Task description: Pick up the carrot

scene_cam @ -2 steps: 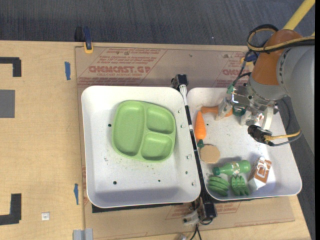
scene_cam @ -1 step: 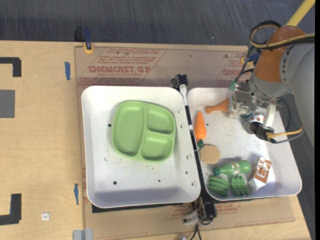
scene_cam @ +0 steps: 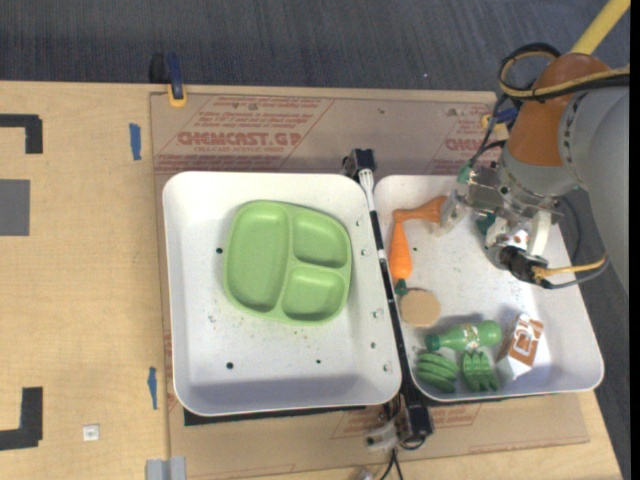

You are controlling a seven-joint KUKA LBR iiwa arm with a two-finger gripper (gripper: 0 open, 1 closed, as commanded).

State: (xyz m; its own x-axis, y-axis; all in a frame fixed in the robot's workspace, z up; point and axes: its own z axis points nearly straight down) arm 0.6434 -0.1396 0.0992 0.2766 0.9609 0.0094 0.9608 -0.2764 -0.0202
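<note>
Camera view: gripper point(scene_cam: 470, 206) state unclear to me; I'd approach carrot point(scene_cam: 400, 251) mid-body, fingers straddling its width.

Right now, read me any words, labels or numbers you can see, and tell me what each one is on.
"CHEMCAST G P", in red, on the brown sheet under the bins.
Smaller red lines above and below it: too blurred to read.
Red print at the sheet's top right corner: too blurred.
Orange and white packet in the right bin: print unreadable.

A single fixed camera looked down at a slant on the two white bins point(scene_cam: 190, 268), the KUKA arm point(scene_cam: 560, 128) entering at their right.
</note>
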